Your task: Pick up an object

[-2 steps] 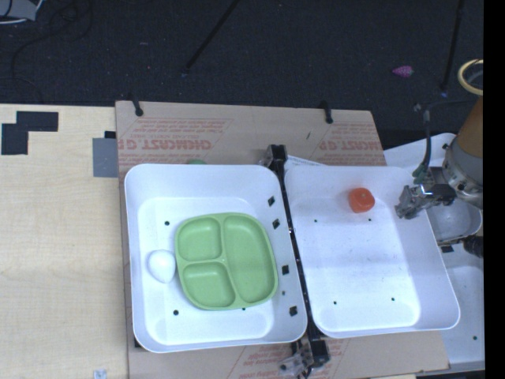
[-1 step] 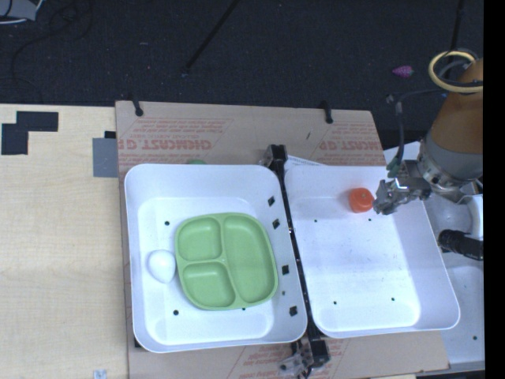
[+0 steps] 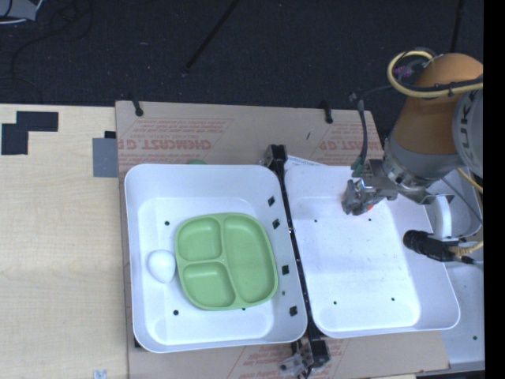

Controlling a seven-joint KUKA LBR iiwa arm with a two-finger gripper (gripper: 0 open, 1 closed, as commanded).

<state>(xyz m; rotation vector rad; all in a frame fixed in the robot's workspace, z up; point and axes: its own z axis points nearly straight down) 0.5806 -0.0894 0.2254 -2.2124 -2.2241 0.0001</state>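
gripper (image 3: pixel 361 198) hovers over right bin (image 3: pixel 410 318), grip state unclear; green divided plate (image 3: pixel 226 260) and white egg (image 3: pixel 162 265) lie lower left.

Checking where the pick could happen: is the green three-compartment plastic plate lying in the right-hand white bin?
No, the green three-compartment plastic plate lies in the left white bin, beside a small white egg-shaped object.

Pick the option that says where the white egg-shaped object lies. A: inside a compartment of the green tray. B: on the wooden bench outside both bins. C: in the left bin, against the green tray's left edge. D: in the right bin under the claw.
C: the white egg-shaped object lies on the left bin's floor, beside the green tray's left edge.
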